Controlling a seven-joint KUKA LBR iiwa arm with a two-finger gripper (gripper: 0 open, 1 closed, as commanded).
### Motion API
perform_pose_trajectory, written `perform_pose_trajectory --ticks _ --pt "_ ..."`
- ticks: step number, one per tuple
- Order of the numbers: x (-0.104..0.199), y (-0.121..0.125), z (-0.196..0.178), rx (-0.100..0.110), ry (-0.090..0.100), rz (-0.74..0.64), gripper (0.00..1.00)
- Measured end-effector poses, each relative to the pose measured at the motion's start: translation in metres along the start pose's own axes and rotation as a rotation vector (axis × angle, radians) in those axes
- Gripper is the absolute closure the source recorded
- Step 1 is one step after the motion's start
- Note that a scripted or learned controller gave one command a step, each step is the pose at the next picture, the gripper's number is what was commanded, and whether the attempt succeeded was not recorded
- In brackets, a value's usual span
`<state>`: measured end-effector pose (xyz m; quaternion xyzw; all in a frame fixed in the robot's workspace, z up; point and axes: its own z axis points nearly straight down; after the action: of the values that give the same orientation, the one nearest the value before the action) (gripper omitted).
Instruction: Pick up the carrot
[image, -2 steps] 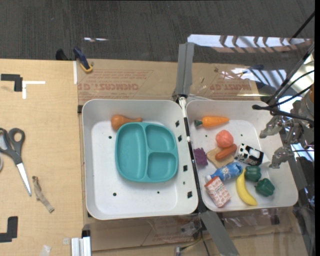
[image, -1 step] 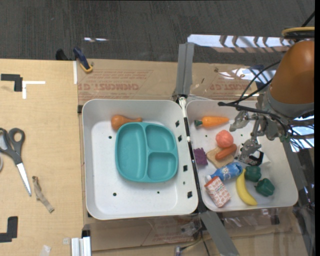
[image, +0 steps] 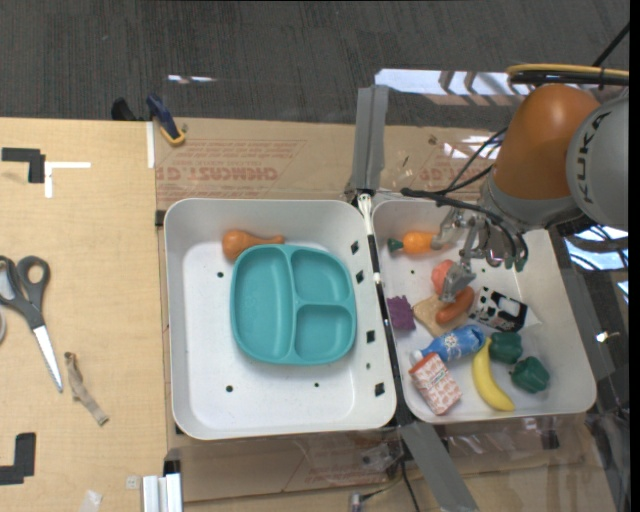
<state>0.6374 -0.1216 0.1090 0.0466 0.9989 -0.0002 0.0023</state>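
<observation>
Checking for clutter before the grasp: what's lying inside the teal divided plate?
Nothing shows in the teal plate; all three compartments look bare. The orange drumstick toy lies outside, beside its upper rim.

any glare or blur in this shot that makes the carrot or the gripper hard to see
Camera view: the carrot is small but sharp against the evenly lit right bin; the gripper is soft and cluttered by cables, so its fingers are hard to read; bright glare falls on the floor behind the arm, not on the bins.
</observation>
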Motion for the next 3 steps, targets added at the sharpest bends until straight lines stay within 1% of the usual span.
perform_pose_trajectory --ticks 1,2,3 --pt "-0.0116 0.0123 0.0086 0.014 0.014 -0.163 0.0" --pt "-0.0097 0.0158 0.0103 0.009 0.022 -0.018 0.0" --pt "-0.0097 0.0181 0.0169 0.009 0.029 0.039 0.0"
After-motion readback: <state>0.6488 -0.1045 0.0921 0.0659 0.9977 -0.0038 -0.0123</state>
